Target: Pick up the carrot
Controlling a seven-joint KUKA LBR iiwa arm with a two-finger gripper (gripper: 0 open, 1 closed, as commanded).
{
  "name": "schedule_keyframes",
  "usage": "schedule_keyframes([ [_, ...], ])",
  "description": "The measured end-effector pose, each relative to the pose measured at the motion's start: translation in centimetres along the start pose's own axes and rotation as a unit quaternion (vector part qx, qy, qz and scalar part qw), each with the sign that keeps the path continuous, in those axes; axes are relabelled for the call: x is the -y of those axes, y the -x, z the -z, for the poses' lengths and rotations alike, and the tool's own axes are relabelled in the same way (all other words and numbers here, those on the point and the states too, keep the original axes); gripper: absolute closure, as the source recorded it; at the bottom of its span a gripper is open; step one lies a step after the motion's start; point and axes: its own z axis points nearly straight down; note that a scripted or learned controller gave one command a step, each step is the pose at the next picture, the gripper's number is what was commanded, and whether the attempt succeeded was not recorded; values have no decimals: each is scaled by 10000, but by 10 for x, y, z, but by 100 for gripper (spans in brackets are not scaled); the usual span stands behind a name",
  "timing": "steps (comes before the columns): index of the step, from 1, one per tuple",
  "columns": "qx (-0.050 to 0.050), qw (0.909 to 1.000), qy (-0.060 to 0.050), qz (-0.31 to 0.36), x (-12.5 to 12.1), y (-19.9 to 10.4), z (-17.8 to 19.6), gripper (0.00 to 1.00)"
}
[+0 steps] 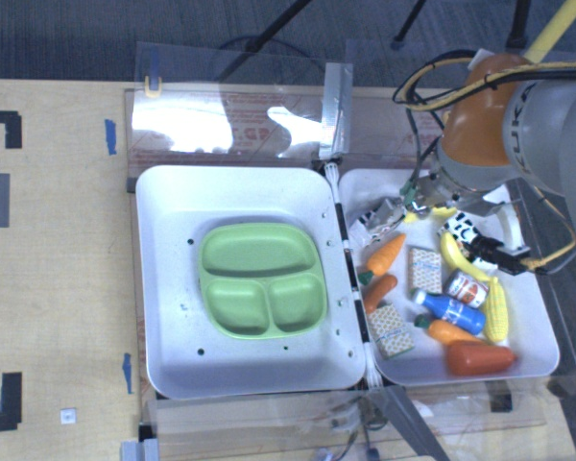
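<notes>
The approach is under way: the gripper (415, 203) hangs over the right bin's (547, 339) far edge, with the carrot (387, 254) near the left wall. It must descend there.

orange carrot (387, 253), green tray (263, 279), blue bottle (451, 311)

Right bin (542, 339) is packed: carrot (387, 254) sits just below-left of the gripper (415, 203), second carrot (377, 289) and wafer packs (425, 269) crowding it. Banana (453, 251) and blue bottle (451, 312) block the right side. Left bin (163, 257) has open floor around the green tray (263, 279).
</notes>
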Motion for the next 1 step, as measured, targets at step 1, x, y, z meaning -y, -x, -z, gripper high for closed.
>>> schedule_keyframes([
  [1,-20,9997,-126,191,79,-20,-19,0],
])
